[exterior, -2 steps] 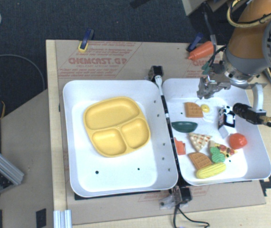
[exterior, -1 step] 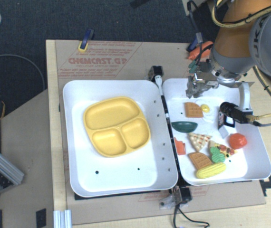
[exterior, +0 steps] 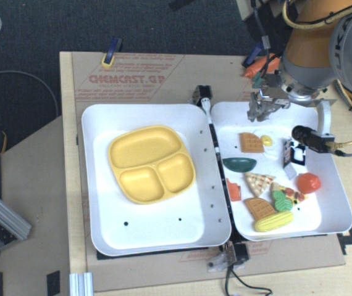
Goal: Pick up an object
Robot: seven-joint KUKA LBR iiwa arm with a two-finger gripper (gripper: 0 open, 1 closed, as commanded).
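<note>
The right bin [exterior: 330,211] holds several toy foods. Among them are a waffle square [exterior: 250,142], a fried egg [exterior: 267,141], a dark green leaf [exterior: 239,163], a pizza slice [exterior: 260,182], a red tomato [exterior: 309,182], a brown cracker [exterior: 260,208], a corn cob [exterior: 273,221] and a green vegetable [exterior: 282,200]. My gripper [exterior: 259,111] hangs over the bin's far left part, just above the waffle square and egg. Nothing shows between its fingers, which look close together.
The left bin [exterior: 96,165] carries a yellow divided plate [exterior: 151,163]. A black-and-white object [exterior: 294,152] lies at the right bin's right side. An orange piece [exterior: 234,191] sits by the divider between the bins. Clamps [exterior: 202,95] stand at the bins' far edge.
</note>
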